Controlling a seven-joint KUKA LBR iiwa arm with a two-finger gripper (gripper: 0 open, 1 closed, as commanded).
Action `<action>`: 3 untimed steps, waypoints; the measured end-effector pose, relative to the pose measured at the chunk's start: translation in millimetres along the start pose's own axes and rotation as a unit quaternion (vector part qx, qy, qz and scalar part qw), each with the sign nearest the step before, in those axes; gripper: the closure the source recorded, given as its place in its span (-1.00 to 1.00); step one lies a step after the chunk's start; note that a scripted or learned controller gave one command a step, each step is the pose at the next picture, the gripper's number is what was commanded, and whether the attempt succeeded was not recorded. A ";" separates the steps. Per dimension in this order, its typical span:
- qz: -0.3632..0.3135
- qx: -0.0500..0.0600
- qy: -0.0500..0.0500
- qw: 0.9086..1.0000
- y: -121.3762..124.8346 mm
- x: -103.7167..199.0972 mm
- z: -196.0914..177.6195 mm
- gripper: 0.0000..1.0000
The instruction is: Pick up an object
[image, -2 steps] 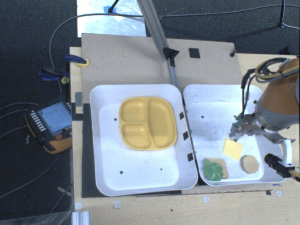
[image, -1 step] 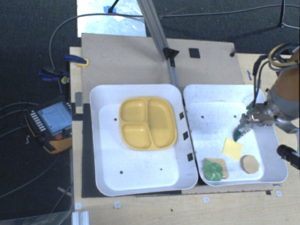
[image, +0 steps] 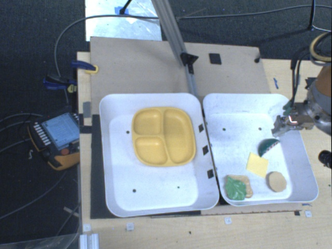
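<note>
My gripper (image: pixel 284 123) hangs over the right part of the right bin (image: pixel 228 115), reaching in from the right edge. Just below and left of it lies a small dark teal object (image: pixel 268 146), apart from the gripper. Further toward the front sit a flat yellow square (image: pixel 257 164), a round tan biscuit-like piece (image: pixel 276 181) and a green lump on a tan slice (image: pixel 237 187). I see nothing held in the gripper.
The left bin (image: pixel 116 154) holds a yellow divided plate (image: pixel 163 136). A grey pole (image: pixel 171 25) slants down to the seam between the bins. A handheld controller (image: pixel 56 139) and cables lie on the floor at left.
</note>
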State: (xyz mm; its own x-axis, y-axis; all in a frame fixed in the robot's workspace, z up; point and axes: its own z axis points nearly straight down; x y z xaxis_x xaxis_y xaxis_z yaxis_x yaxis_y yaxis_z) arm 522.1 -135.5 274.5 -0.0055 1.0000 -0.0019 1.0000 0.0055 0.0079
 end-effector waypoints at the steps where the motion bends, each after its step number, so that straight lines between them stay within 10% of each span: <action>1: -0.003 0.003 0.002 1.000 -1.3 58.0 15.7 1.00; 3: -0.003 0.004 0.002 1.000 -5.6 164.9 44.3 1.00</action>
State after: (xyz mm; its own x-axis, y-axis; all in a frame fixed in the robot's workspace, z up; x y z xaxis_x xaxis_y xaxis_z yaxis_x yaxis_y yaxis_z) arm 515.9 29.4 229.8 -0.0107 0.9999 0.0024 0.9999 0.0107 -0.0002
